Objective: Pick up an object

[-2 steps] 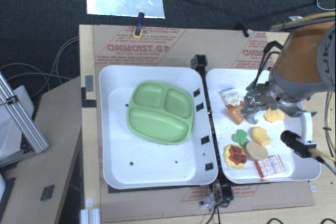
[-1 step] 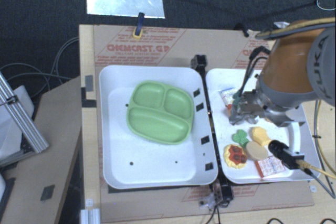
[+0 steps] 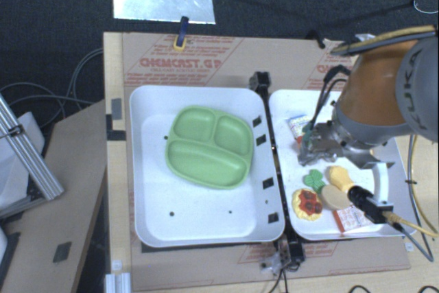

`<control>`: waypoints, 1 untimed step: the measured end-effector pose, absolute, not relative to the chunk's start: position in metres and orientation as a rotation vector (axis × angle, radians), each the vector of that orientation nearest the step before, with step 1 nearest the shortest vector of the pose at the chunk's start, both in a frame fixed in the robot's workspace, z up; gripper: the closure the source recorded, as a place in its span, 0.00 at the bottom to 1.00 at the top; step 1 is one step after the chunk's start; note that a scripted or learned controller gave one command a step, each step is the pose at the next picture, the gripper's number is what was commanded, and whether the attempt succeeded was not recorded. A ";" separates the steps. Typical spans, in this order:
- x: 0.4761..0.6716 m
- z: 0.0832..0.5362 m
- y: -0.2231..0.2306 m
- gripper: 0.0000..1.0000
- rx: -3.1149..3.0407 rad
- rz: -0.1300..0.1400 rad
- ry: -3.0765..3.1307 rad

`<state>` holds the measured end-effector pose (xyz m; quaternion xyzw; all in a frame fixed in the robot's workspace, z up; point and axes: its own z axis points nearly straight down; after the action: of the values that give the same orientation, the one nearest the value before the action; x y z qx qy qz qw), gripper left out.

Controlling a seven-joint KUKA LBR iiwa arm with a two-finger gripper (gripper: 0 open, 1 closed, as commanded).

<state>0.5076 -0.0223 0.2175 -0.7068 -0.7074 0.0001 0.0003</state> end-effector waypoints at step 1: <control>0.502 0.222 -0.032 1.00 -2.221 -0.001 -2.222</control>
<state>0.5023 -0.0318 0.2216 -0.7069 -0.7073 -0.0004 0.0001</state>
